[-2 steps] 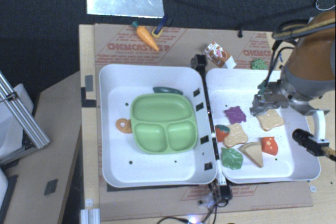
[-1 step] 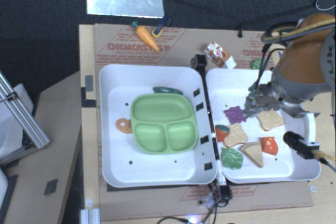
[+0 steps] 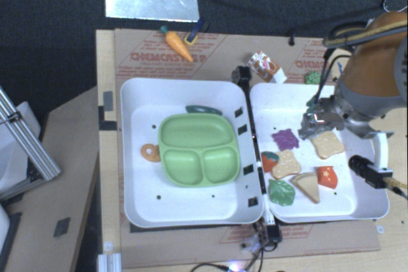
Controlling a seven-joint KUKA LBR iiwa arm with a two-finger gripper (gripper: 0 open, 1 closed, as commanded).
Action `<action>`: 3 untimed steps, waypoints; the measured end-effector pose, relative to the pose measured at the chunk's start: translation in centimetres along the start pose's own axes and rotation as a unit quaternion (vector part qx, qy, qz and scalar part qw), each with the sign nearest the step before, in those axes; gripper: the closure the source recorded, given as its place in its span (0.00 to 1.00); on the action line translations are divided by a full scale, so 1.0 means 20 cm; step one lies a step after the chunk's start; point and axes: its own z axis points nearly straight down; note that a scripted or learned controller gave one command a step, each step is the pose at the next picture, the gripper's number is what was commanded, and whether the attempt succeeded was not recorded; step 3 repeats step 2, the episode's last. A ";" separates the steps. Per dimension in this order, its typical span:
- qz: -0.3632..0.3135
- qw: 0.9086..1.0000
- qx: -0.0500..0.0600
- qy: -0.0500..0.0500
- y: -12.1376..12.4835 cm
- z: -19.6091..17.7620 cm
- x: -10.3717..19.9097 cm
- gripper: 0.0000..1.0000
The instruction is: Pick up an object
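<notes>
- Nearest in the right bin [image 3: 366, 204], a green leaf piece [image 3: 281, 192], a bread wedge [image 3: 308, 186] and a red piece [image 3: 327, 176] are seen.
- Behind them, a tan slice [image 3: 287, 165] and a purple piece [image 3: 285, 138] are placed; a toast slice [image 3: 328, 144] lies just beside the gripper [image 3: 310, 126].
- The gripper is lowered over the right bin; nothing is seen between its fingers, and whether they are apart or together cannot be told.
- In the left bin [image 3: 137, 200], a green divided tray [image 3: 196, 150] is placed, with a small orange ring [image 3: 150, 152] beside it.
- Farthest, a toy carrot [image 3: 178, 45] lies on the cardboard.
</notes>
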 end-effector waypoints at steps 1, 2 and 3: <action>-0.002 1.000 0.000 0.000 0.02 0.02 0.04 1.00; 0.001 1.000 0.001 0.000 -0.02 0.10 -0.01 1.00; 0.001 1.000 0.001 0.000 -0.02 0.10 -0.01 1.00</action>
